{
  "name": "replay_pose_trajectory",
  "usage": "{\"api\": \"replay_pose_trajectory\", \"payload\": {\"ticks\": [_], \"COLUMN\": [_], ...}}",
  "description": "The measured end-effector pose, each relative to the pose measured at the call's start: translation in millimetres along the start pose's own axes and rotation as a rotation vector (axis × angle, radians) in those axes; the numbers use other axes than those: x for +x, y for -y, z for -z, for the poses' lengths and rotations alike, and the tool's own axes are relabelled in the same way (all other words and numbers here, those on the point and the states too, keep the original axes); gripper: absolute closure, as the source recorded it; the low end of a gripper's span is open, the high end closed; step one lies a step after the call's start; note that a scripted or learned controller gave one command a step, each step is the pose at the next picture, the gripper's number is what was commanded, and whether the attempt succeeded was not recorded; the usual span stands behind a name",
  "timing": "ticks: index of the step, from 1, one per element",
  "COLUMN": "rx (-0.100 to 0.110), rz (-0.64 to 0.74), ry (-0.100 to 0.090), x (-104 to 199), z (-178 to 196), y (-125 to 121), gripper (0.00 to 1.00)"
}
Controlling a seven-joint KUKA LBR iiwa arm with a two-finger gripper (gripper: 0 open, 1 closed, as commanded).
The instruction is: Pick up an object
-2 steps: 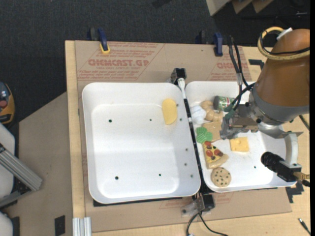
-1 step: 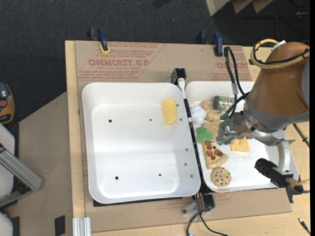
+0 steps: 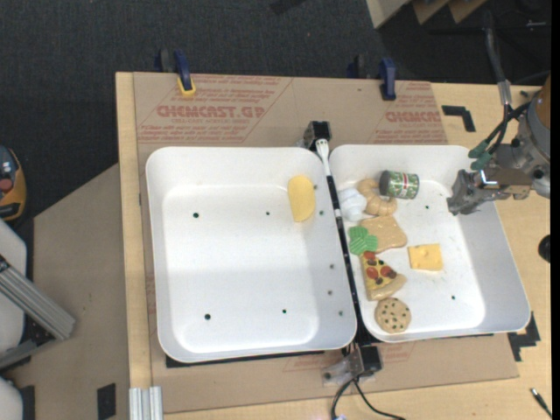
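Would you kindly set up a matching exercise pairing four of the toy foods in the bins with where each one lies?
Things:
1. yellow banana
2. green can
3. cheese slice
4. cookie

Places:
A. right bin, near its front edge
B. left bin, by the divider
C. right bin, near its back wall
D. right bin, middle, right of the pizza slice

Pairs: 1-B, 2-C, 3-D, 4-A
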State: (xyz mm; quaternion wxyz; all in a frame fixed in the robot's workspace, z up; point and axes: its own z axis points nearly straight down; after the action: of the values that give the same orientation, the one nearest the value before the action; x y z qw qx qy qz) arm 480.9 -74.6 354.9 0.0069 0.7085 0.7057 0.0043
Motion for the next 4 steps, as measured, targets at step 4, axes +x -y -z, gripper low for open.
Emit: {"api": "replay_pose_trajectory", "payload": {"ticks": [4], "rx": [0.010], "rz": [0.005], "ry": [-0.001], "x": [-46], "z": [-65], "y": [1], "gripper": [1.00]}}
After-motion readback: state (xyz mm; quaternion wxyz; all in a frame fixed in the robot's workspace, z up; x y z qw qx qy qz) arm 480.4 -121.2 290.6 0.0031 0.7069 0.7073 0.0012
